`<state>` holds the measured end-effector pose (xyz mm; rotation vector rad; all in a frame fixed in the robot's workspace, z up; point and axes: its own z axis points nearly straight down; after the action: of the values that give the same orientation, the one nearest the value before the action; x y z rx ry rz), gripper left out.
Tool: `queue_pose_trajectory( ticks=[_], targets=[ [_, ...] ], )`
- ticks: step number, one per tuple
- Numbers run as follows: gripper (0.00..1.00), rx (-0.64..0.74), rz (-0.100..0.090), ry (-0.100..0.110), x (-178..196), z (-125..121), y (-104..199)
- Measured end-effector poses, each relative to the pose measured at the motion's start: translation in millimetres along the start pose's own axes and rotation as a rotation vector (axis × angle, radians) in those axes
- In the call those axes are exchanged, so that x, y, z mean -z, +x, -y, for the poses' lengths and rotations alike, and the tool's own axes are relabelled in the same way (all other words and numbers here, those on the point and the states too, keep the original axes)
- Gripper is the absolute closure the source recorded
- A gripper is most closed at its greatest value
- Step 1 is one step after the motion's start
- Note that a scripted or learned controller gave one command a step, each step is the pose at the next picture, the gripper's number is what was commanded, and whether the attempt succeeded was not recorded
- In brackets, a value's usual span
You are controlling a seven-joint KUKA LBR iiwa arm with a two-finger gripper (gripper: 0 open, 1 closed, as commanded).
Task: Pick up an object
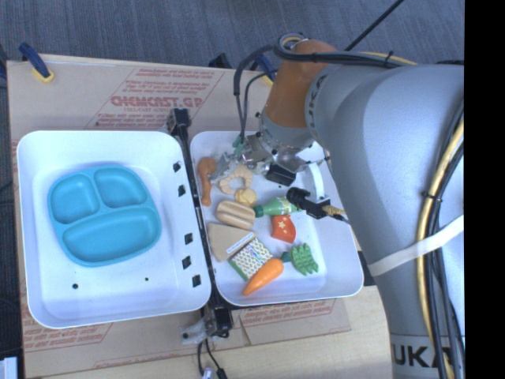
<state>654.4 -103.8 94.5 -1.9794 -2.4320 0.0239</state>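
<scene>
A robot arm's gripper [241, 158] reaches low into the far end of the right bin [347, 279], among toy food; whether its jaws are apart cannot be told. A carrot [263, 275] lies near the bin's front edge.

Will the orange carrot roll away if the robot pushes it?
Probably a bit. The carrot looks round and tapered, so a sideways push would likely swing it in a curve, not straight. It lies against the checkered block, near the bin's rim, which should stop it soon. It looks like a stiff toy, so it likely won't bend.
</scene>
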Motion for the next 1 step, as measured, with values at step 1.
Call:
queue_pose_trajectory(
  ticks=[1],
  targets=[
    [0.00, 0.473, 0.004, -0.014, -0.5, -3.1, 0.8]
  ],
)
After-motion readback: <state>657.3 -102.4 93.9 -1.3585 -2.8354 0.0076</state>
